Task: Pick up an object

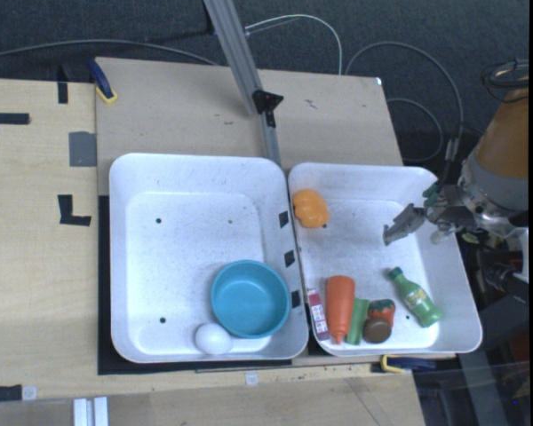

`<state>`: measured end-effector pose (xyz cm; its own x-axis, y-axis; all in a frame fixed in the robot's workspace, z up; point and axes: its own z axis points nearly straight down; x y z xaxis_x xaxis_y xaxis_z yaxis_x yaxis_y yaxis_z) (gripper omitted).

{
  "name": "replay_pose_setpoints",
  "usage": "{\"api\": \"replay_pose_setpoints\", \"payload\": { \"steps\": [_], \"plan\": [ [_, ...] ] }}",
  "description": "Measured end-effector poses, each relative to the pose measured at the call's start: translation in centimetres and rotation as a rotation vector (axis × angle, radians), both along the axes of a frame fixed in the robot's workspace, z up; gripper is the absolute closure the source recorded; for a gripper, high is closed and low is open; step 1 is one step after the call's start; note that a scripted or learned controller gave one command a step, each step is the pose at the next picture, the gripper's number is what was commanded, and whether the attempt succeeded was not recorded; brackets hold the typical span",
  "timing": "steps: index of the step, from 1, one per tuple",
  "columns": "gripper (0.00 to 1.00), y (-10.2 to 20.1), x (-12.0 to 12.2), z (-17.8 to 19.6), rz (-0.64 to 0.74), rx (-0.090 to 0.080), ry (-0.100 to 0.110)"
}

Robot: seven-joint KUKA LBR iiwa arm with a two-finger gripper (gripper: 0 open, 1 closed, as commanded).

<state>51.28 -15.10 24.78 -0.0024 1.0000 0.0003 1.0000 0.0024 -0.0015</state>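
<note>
Two shallow white bins are sitting side by side on the bench, the left bin (133, 193) and the right bin (364, 177). The left one is holding two things: one blue bowl (249, 297) near its front right corner and one white ball (213, 337) touching the bowl's front left edge. The right one is holding several: one orange fruit-like piece (310, 208) lying by its back left wall, one green bottle (415, 297) lying tilted toward the right side, one carrot-shaped orange piece (339, 307) along the front, one slim red and white packet (317, 315) just left of the carrot, and a small green, red and brown cluster (374, 319) just right of it, too blurred to count apart. The gripper (400, 226) is hovering over the right bin's right half, behind the bottle and apart from it, nothing showing between its fingers; whether the claw is open or closed cannot be told.
</note>
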Motion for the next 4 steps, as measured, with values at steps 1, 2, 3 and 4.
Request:
{"api": "replay_pose_setpoints", "payload": {
  "steps": [1, 2, 3, 4],
  "plan": [
    [0.00, 0.0, 0.0, 0.0, 0.000, 0.000, 0.000],
    [0.00, 0.0, 0.6, -6.2, -0.001, 0.001, 0.006],
    [0.00, -0.6, 1.1, -11.7, -0.002, 0.000, 0.006],
    [0.00, -0.6, 1.2, -16.0, -0.001, -0.002, -0.001]
  ]
}}
